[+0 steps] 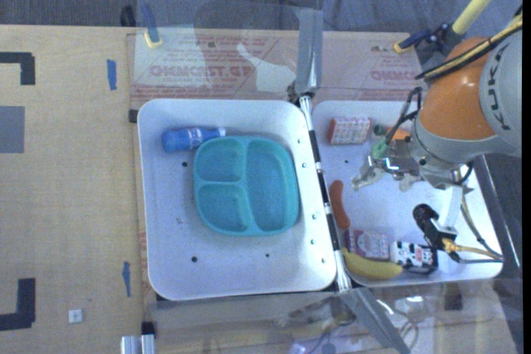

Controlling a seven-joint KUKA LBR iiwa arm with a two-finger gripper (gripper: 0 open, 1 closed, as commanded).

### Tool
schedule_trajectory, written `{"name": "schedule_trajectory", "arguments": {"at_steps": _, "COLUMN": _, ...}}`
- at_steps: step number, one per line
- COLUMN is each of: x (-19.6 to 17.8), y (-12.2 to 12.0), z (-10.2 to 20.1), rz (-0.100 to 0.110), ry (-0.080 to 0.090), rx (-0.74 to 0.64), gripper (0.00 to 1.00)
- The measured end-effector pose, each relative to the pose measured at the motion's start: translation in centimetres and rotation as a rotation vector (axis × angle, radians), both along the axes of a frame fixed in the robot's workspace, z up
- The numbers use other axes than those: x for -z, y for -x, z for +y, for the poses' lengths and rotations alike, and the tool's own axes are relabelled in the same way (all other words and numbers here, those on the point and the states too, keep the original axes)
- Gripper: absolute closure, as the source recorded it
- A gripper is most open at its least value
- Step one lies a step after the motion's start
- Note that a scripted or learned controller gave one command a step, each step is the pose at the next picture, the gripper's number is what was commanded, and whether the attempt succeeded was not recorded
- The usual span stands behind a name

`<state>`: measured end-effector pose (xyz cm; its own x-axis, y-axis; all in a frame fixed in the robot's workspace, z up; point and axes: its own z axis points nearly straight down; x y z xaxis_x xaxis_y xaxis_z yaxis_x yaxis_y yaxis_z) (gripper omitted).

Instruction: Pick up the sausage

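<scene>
Hovering over the right-hand shallow white plastic bin [489, 215], the end effector [383, 168] sat at the end of the grey arm with its orange band [452, 108], and its metal parts pointed toward the bin's divider side; whether it was released or clenched could not be told from this slanted view. Nothing was seen between its tips.

The task's thing, a slim reddish-orange sausage [338, 204], lay on the floor of that right bin, lengthwise against its inner wall, just below and to the divider side of the end effector and apart from it. So the pick looked not yet made: the approach seemed under way, with the descent, the closing and the lift all left to do.

Room around the sausage was tight. The bin wall ran right beside one long flank, a small pinkish packet [371, 244] and a yellow banana [373, 266] crowded its lower end, and a red-and-white carton [349, 129] sat beyond its upper end. The open side faced the bin's middle, where bare white floor gave clearance. A blue-green divided plate [246, 184] and a blue bottle [189, 138] lay in the neighbouring bin, well clear of the sausage.
</scene>
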<state>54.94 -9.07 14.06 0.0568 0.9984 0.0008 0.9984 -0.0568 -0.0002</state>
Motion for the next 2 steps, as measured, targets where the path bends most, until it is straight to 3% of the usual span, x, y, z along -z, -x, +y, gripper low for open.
{"name": "schedule_trajectory", "arguments": {"at_steps": 1, "x": 5.2, "y": 6.0, "z": -1.0, "rz": -0.009, "ry": 0.000, "rx": 0.089, "gripper": 0.00}}
{"name": "schedule_trajectory", "arguments": {"at_steps": 2, "x": 3.5, "y": 7.0, "z": -5.9, "rz": -0.003, "ry": 0.002, "rx": -0.154, "gripper": 0.00}}
